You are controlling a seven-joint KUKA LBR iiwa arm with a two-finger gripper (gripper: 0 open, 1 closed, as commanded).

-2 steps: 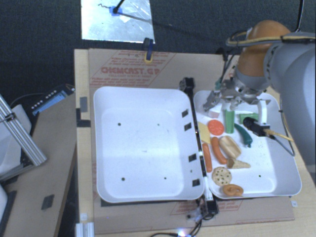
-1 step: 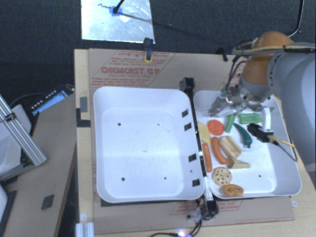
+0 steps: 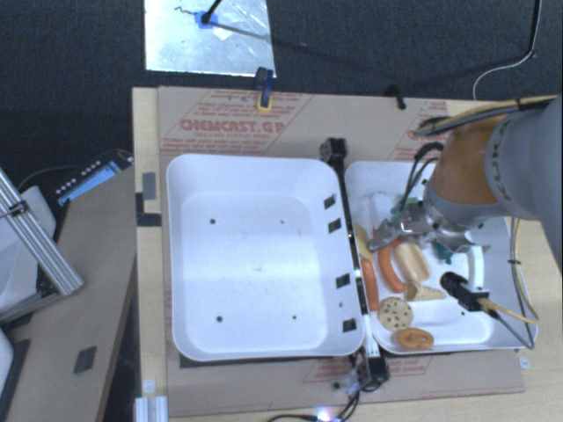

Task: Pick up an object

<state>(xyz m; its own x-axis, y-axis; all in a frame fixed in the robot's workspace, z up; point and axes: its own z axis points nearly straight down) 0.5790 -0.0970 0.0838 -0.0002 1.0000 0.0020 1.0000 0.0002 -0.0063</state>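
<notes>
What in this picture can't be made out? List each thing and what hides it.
- Hand: its fingers, too small and blurred in the camera view to tell open from shut.
- Right bin: its upper right part, covered by the arm.
- Green item: half hidden under the wrist, kind unclear.

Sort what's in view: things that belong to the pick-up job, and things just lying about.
Job:
gripper
right bin
orange sausage
bread roll
round cracker
pretzel

Lying about:
left bin
metal sheet
yellow clamp
</notes>
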